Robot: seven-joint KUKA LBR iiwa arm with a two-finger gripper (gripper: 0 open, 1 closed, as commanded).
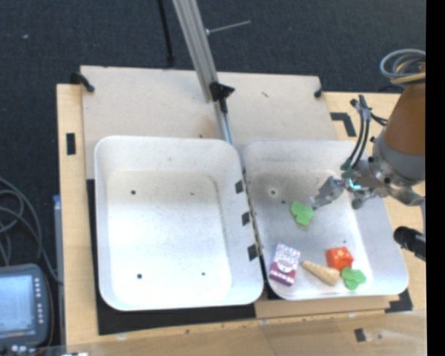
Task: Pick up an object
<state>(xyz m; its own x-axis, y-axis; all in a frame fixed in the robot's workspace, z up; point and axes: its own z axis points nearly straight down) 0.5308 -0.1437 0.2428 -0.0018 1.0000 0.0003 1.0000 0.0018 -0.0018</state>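
Gripper point(325, 196) hovers just beside the green piece point(302, 213), finger state unclear, so an off-centre descent could nudge it aside.

Two white bins on the table point(70, 199): the left bin point(170, 225) and the right bin point(378, 265). In the right one, five small things. Two green pieces: one point(302, 213) near the middle, one point(354, 277) at the near edge. One red piece point(339, 257). One tan cone point(321, 272). One purple-and-white carton point(284, 264). One arm point(408, 128) reaching in.
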